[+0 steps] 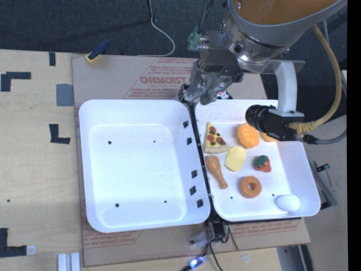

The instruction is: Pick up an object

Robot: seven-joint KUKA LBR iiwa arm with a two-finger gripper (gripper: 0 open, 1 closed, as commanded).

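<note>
- white plastic makes up both bins: the left bin (135, 109) sits at the centre of the frame, the right bin (299, 168) touches it along a shared middle edge marked with small black tabs.
- brown cardboard sheet (152, 81) with red lettering lies under both bins on the pale wooden bench (34, 168).
- the pincer (197, 92) hangs at the upper middle of the frame, over the top end of the shared edge between the bins; whether it is apart or together cannot be told from this slant, and nothing shows clamped in it.
- the grey arm with its orange band (282, 4) fills the upper right and partly covers the top of the right bin.
- a black cylindrical fitting (268, 122) with a yellow cable juts over the right bin's upper part, just beside the orange fruit.
- in the right bin, all lying loose: a pizza slice (215, 138) near the shared edge, a chicken drumstick (216, 170) below it, a pale yellow piece (236, 158) beside those, an orange fruit (247, 135) above, a strawberry (262, 163) to the right, a doughnut (250, 186) lower down, and a white egg (289, 202) in the lower right corner.
- a blue and yellow clip (97, 51) lies at the upper left, at the cardboard's corner.
- black tape marks (59, 134) dot the bench at the left.
</note>
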